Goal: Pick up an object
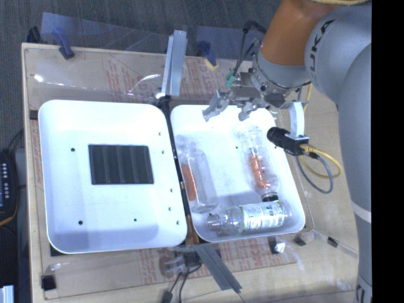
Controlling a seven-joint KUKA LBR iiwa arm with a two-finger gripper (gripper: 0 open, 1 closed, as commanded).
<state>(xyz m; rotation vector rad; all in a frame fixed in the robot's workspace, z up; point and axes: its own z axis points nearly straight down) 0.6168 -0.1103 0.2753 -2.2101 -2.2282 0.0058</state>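
You see the gripper [230,108] spread open and holding nothing over the right bin's [189,115] far edge, with the nearest bottle [258,161] just nearward, lying lengthwise away from you.

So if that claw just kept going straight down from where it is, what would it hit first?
Probably bare floor at the far end of the right bin. The gripper hangs just beyond the clear bottle with the orange core, though depth is hard to judge.
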